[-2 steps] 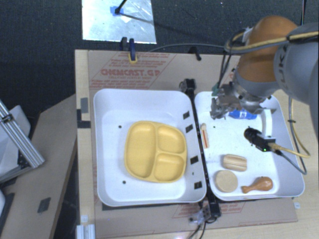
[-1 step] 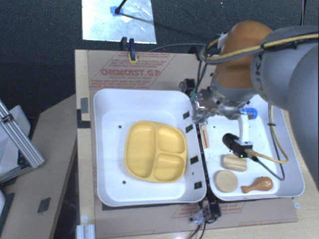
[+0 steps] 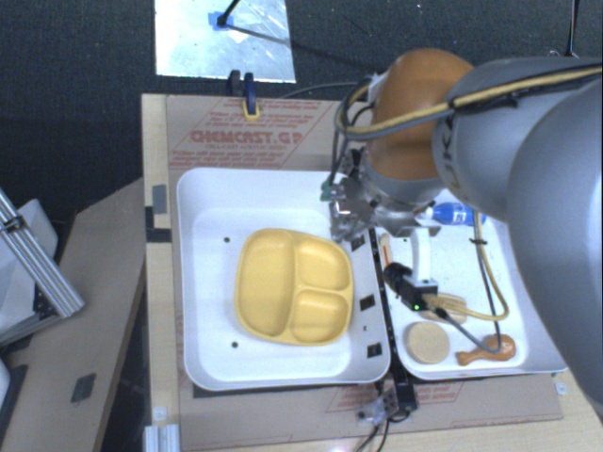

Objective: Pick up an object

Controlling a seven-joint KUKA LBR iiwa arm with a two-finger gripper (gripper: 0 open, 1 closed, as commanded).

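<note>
A yellow divided plate (image 3: 294, 287) lies in the middle of the left white bin (image 3: 203, 281). My gripper (image 3: 344, 217) hangs over that bin's upper right part, close to the wall shared with the right bin (image 3: 529, 351), just above the plate's far right corner. Nothing shows in its grasp, and the bulky grey arm and orange band hide much of it. In the right bin lie a blue object (image 3: 455, 216) partly under the arm, a tan round disc (image 3: 427, 342), a brown spoon-like piece (image 3: 490, 349) and a straw-coloured brush (image 3: 452, 304).
Both bins rest on cardboard with red print (image 3: 245, 137). A blue and yellow clamp (image 3: 249, 94) sits at its far edge, and a silvery sheet (image 3: 224, 26) lies beyond. An aluminium rail (image 3: 38, 262) slants at the far left. The arm covers the right bin's upper part.
</note>
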